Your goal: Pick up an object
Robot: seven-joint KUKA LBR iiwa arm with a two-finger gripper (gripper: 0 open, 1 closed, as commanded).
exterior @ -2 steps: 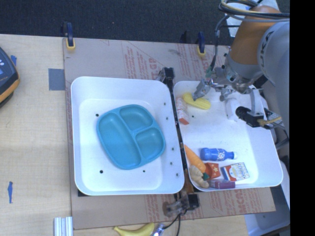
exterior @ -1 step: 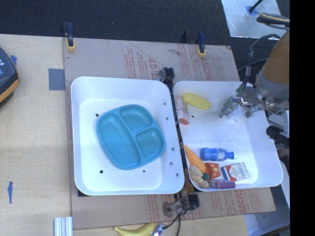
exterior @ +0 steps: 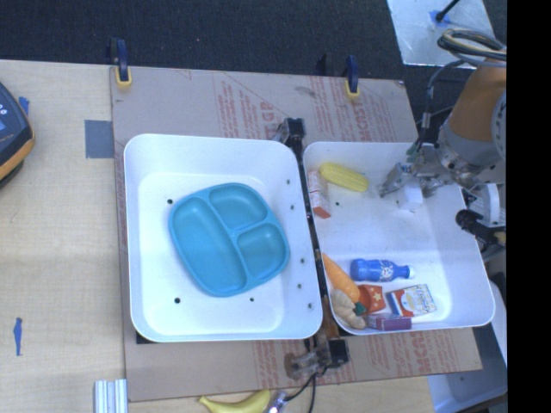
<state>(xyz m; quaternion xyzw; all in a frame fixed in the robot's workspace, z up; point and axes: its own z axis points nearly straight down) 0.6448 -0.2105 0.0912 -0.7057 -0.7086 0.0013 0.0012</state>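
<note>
My gripper (exterior: 411, 189) hangs over the far right part of the right bin (exterior: 448, 248), with nothing seen between its fingers. A yellow corn cob (exterior: 343, 177) lies to its left at the bin's far side. A small tube (exterior: 318, 193) lies along the bin's left wall. Near the front lie a blue bottle (exterior: 380, 270), an orange carrot (exterior: 339, 276), a red and white carton (exterior: 400, 302) and a purple item (exterior: 391, 323). The left bin (exterior: 146, 231) holds a blue divided plate (exterior: 229, 238).
A yellow and black device (exterior: 12, 136) sits at the bench's left edge. A banana (exterior: 236, 401) lies below the bins at the front. Clamps (exterior: 121, 62) hold the cardboard sheet at the back. The middle of the right bin is bare white floor.
</note>
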